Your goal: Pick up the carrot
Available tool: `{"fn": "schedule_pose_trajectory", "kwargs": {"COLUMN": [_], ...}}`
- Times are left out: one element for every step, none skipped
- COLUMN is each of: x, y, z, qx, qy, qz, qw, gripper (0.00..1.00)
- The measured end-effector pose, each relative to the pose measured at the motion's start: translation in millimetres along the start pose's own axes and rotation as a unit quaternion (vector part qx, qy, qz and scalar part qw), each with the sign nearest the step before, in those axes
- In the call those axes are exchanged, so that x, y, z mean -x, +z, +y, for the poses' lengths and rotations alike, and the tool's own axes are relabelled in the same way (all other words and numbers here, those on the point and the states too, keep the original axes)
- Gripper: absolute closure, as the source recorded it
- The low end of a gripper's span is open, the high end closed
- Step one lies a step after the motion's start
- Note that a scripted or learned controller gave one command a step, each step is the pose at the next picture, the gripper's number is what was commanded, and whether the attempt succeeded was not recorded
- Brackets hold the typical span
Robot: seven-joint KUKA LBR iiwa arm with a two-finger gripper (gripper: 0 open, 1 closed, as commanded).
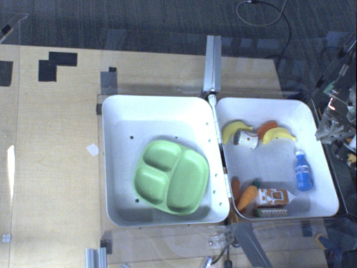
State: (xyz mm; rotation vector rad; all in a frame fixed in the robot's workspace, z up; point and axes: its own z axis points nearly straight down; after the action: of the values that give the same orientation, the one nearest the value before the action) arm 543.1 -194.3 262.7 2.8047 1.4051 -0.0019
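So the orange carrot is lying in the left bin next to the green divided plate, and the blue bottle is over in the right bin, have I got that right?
Not quite. The camera view shows the orange carrot in the right white bin, near its front-left corner, beside a small orange-and-white carton. The green divided plate sits in the left white bin without it. The blue bottle is indeed in the right bin.

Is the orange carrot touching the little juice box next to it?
Cannot tell. In the camera view, the orange carrot lies tilted right beside the small orange-and-white juice box, too close to show contact or a gap.
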Motion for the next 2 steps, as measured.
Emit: {"fn": "schedule_pose_trajectory", "kwargs": {"x": [5.1,-73.8], "y": [52.6,47.1], "z": [-3.5,-7.1], "qx": [-0.002,-0.001], "qy": [-0.020,-0.056], "qz": [0.001,0.002], "qw": [0.9998,0.9984], "gripper": [1.00,1.00]}}
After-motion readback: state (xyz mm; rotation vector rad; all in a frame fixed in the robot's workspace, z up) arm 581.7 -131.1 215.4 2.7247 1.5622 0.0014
